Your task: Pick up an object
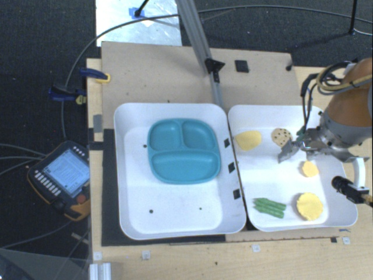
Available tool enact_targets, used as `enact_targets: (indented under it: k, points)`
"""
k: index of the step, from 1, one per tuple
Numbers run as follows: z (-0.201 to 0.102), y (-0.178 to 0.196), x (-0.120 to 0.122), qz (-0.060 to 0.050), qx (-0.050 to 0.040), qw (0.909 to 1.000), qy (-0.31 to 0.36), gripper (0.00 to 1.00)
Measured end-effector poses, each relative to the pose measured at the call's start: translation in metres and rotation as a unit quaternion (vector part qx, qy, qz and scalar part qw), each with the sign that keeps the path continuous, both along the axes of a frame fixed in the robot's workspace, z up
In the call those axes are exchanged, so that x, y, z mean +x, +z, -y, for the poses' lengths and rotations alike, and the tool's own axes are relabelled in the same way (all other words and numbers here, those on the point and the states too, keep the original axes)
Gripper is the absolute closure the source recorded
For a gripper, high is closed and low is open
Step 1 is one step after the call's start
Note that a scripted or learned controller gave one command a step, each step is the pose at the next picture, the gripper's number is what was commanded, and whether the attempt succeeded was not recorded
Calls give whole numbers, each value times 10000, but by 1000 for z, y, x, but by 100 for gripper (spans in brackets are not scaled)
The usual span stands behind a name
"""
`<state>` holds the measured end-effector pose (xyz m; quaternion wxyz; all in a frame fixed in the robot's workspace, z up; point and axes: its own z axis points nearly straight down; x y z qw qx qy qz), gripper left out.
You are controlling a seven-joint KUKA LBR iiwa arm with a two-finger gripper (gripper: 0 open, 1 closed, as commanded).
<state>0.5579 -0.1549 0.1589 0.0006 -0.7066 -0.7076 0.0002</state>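
— What's the setting?
— A tan bench (175,69) on dark carpet, bearing two shallow white bins. The left bin (134,209) holds a blue divided plate (183,150). A handheld control screen (61,177) lies on the floor to the left.
— And the right bin (344,214)?
— Five food pieces: a yellow chip (249,139) near its upper left, a speckled cookie (281,136) beside that, a small yellow chunk (309,169), green beans (269,207) near the front edge, and a round yellow slice (309,206) to their right.
— Where's the gripper (289,151)?
— Over the right bin, just below the cookie and left of the yellow chunk. Its fingers stand apart, with nothing between them.
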Motion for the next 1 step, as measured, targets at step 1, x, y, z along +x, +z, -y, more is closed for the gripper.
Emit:
enact_targets:
  k: [1]
  points:
    - [1, -42, 2, -2, -1, 10000, -1, 0]
